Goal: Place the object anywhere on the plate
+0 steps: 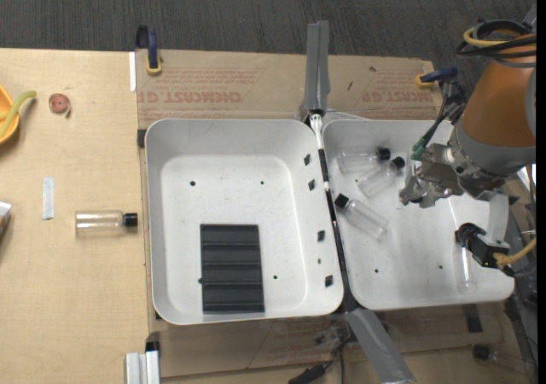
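Note:
A dark ribbed rectangular plate point(231, 269) lies flat in the left bin point(171, 203), toward its front. Several clear plastic bottles with black caps lie in the right bin point(409, 280): one point(363, 217) near its left wall, and others point(374, 176) clustered at the back left. My gripper point(416, 193) hangs over the middle of the right bin, just right of the bottle cluster, under the grey wrist and orange band point(499, 105). The wrist body blocks my sight of what lies directly beneath it.
A clear bottle point(104, 220) lies on the wooden bench left of the bins. A grey divider bar point(317, 66) runs between the bins. Black cables and a fitting point(476, 243) hang from the arm over the right bin's right side.

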Controlling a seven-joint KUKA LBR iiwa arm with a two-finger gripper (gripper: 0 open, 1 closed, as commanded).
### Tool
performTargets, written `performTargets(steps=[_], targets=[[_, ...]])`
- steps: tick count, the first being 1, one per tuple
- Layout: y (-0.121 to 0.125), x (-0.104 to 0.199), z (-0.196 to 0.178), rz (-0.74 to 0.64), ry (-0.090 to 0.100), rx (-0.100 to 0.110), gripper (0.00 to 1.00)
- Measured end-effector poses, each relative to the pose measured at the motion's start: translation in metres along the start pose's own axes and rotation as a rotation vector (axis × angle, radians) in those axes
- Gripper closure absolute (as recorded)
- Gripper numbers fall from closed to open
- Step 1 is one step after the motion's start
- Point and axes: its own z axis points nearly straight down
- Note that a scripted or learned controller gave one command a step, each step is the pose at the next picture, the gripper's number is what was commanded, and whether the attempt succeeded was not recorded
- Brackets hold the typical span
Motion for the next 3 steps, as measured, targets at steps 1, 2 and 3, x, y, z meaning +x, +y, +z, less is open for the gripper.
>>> performTargets(steps=[1,2,3], targets=[[0.000,0.000,0.000,0.000,0.000,0.000,0.00],[0.096,-0.030,-0.026,-0.091,-0.002,-0.001,0.00],[0.152,-0.073,-0.033,-0.017,-0.002,-0.001,0.00]])
